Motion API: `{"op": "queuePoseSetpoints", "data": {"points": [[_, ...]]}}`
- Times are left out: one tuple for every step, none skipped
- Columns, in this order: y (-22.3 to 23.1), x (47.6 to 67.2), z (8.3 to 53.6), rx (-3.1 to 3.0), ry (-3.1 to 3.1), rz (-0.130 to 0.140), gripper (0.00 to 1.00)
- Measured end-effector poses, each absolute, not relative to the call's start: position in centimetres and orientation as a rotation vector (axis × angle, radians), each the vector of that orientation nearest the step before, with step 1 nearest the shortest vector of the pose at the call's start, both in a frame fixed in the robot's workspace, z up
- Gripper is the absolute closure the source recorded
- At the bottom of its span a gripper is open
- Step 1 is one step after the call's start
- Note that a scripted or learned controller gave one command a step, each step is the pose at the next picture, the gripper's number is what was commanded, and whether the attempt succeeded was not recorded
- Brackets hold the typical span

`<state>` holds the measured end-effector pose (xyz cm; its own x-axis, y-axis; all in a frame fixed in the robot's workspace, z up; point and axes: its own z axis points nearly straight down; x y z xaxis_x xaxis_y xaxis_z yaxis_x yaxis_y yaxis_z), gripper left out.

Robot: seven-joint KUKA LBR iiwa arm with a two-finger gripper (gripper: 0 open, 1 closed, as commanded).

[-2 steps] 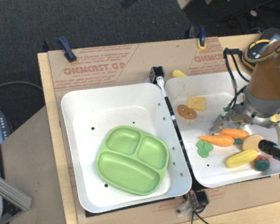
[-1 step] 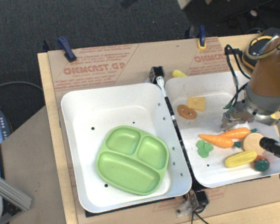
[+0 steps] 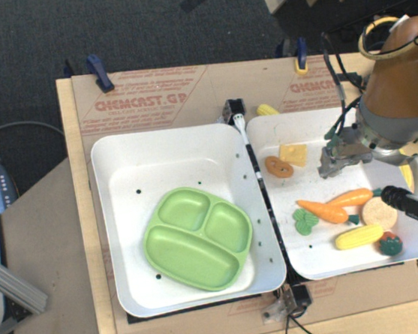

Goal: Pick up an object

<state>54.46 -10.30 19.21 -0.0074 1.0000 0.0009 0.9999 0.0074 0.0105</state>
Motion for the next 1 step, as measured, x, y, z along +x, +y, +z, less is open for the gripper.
{"op": "queuePoseSetpoints", "data": {"points": [[-10.70,54.23,18.60,2.221,2.222,0.001,0.00]]}}
